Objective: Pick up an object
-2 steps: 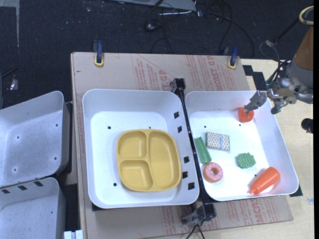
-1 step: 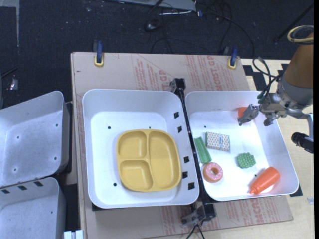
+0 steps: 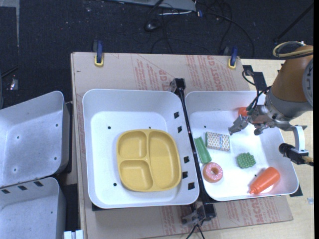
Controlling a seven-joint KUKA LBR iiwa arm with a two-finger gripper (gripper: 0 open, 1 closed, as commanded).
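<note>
Carrot [image 3: 264, 179]: orange with a white end, lying at the front of the right bin [image 3: 285, 190], close to its front right corner, tilted toward the right wall.
Donut [image 3: 213, 172]: pink ring, front left of the right bin, just below the green stick.
Green stick [image 3: 202, 150]: long and narrow, lying along the divider side of the right bin.
Packet [image 3: 218, 141]: small patterned rectangle, just right of the green stick, near the bin's middle.
Green lump [image 3: 245, 160]: bumpy and round, between the packet and the carrot.
Plate [image 3: 148, 160]: yellow, three compartments, in the middle of the left bin [image 3: 99, 133].
Gripper [image 3: 249, 125]: above the back right of the right bin, fingers spread apart with nothing between them; a small orange-red thing [image 3: 242, 111] shows just behind it.
Arm [image 3: 294, 83]: grey and orange, reaching in from the right over the bin's back corner.
</note>
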